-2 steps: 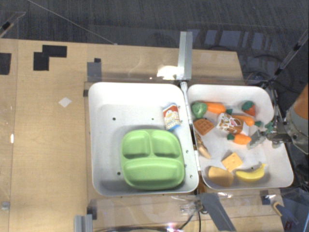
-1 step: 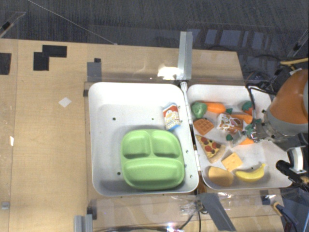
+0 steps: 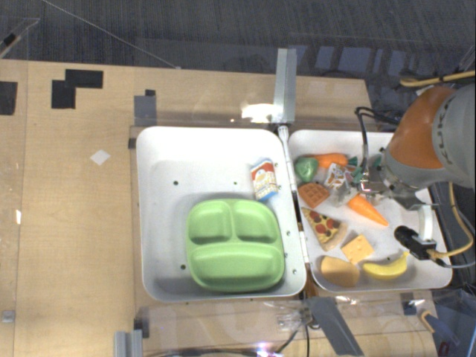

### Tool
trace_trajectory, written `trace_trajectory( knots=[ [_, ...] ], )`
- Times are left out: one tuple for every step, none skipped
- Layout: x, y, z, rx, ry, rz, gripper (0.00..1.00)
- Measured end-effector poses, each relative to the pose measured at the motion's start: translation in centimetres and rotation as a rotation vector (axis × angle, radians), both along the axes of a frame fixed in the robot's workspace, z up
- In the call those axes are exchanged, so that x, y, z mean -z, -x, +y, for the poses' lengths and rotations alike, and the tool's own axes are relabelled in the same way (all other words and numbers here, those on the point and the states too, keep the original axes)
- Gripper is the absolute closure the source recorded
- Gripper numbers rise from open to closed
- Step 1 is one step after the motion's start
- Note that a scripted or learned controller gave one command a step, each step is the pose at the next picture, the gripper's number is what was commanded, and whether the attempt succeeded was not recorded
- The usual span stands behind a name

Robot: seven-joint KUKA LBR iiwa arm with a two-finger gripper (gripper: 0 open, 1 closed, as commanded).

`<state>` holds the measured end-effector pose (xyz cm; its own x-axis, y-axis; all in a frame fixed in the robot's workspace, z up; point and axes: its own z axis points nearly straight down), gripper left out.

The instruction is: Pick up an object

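Camera view, right bin (image 3: 439,277): hard to read around the gripper (image 3: 348,183). Grey metal and clutter merged there; open or closed, cannot tell; nothing plainly held. Arm (image 3: 424,143) cut off at the right edge. Gripper low over the bin's far middle.

Closest candidate: carrot (image 3: 368,209), orange, tapered, lying flat, tip pointing near-right, just near of the gripper. Touching or apart, unclear. Hemmed by waffle (image 3: 314,194) and pizza slice (image 3: 324,227) on the left and by yellow cheese wedge (image 3: 358,248) on the near side.

Second orange piece (image 3: 332,158) at the far wall, partly hidden by the gripper, shape unsure. Green round item (image 3: 305,168) in the far-left corner, waffle just near of it, pizza slice nearer still. Tan bread roll (image 3: 338,271) and banana (image 3: 384,268) along the near wall.

Left bin (image 3: 160,162): green divided plate (image 3: 236,244) in the near half, small red-and-white carton (image 3: 264,179) by the right wall, tilted. Pale wood bench (image 3: 67,236) under both.
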<state>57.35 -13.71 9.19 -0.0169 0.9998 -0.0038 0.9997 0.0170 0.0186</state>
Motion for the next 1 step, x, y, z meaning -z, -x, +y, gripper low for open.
trace_trajectory(
  knots=[
    [-0.05,1.53,0.06,-0.069,0.002,-0.003,0.0]
  ],
)
